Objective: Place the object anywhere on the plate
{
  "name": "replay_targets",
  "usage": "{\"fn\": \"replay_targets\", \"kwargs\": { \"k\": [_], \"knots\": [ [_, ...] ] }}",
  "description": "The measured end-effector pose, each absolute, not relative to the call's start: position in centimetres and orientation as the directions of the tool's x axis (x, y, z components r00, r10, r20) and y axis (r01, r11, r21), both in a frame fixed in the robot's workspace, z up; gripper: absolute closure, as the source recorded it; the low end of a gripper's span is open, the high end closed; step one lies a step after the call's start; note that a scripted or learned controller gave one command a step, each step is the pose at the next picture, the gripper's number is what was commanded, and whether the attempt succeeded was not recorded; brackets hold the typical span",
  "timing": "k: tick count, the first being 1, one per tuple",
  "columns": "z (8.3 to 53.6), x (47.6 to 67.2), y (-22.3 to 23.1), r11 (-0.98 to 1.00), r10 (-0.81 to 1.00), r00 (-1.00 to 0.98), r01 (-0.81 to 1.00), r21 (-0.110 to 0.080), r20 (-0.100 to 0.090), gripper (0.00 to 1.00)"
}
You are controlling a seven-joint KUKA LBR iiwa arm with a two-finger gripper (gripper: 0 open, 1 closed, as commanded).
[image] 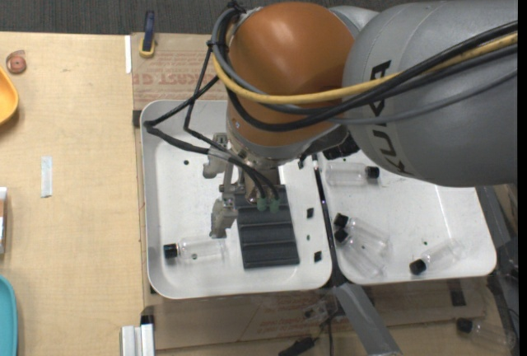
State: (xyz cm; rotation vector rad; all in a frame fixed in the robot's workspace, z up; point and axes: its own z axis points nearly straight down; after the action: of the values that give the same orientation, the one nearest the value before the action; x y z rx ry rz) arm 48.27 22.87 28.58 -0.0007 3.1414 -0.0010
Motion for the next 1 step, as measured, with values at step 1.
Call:
{"fn": "replay_targets", "kwargs": {
  "k": [1],
  "knots": [
    [29.46, 48.38, 22.85, 1.000, 0.001, -1.000, 0.001, -0.001, -0.001, 1.00]
  ]
}}
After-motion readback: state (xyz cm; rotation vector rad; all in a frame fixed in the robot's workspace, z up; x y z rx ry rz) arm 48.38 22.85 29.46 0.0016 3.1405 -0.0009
